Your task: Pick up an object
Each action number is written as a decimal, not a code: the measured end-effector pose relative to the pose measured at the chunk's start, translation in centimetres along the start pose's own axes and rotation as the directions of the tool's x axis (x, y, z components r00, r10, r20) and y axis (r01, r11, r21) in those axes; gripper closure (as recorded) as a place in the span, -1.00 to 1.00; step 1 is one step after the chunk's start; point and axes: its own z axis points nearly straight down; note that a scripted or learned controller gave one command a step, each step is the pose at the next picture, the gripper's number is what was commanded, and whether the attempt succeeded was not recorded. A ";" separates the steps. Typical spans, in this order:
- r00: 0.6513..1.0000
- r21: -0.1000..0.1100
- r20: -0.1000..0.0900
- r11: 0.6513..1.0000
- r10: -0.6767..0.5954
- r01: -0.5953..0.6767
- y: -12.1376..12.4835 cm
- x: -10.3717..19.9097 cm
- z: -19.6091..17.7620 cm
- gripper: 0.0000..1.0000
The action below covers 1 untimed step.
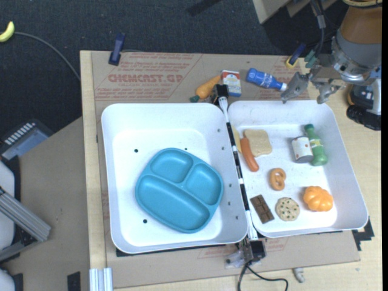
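Jaws (308,91) hang apart and hold nothing, two grey fingers (295,87) splayed above the far rim of the right bin (347,139), near its back corner. Behind them the arm (362,23) climbs out of the upper right of the view, its orange band above the wrist.

Nearest inside that bin, a small grey can (301,149) lies against a green bottle (315,144), the two touching. Toward the divider a slice of bread (260,142) sits with an orange-red hot dog (248,154) along its left edge. Nearer the front lie a small pretzel (277,178), an orange pumpkin-like toy (318,199), a round cookie (287,208) and a brown chocolate bar (261,208), each apart from the others.

The left bin (118,141) carries a blue divided plate (179,188), lying flat with three compartments.

Beyond the bins, on the bench (145,77), a blue bottle (265,79) lies on its side just left of the jaws. A small carton (231,83) and an orange carrot-shaped toy (208,87) rest near the seam between the bins. A blue clamp (116,49) grips the bench's far left edge.
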 end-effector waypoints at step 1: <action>1.000 0.004 0.000 1.000 0.001 -0.001 -4.9 -6.8 10.2 -1.00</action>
